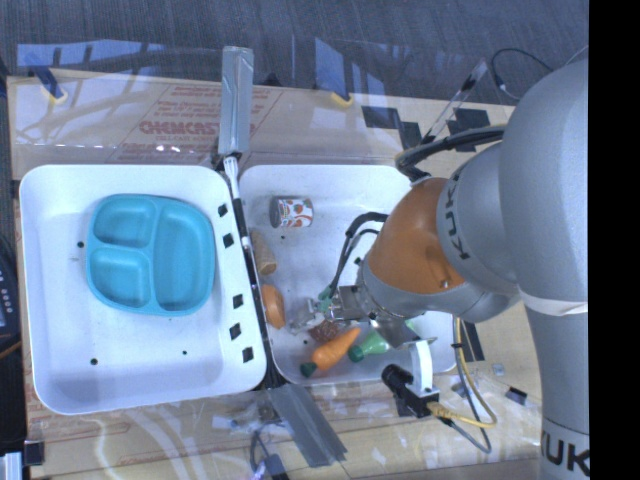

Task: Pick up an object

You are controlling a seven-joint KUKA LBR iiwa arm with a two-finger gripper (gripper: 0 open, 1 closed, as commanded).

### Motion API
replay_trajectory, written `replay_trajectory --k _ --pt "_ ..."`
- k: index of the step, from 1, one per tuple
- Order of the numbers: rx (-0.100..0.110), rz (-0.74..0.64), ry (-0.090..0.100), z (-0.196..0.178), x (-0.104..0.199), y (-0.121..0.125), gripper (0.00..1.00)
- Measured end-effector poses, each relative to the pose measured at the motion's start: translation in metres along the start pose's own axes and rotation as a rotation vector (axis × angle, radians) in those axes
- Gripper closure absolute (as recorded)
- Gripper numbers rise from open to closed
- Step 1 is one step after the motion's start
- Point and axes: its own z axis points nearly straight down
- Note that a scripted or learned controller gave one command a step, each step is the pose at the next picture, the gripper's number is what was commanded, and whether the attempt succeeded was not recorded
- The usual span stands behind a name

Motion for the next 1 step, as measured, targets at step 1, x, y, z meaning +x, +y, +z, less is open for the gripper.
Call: replay_trajectory --k 1 --pt "0.002 -0.002 0.002 -0.0099 -0.0006 0.0004 1.0"
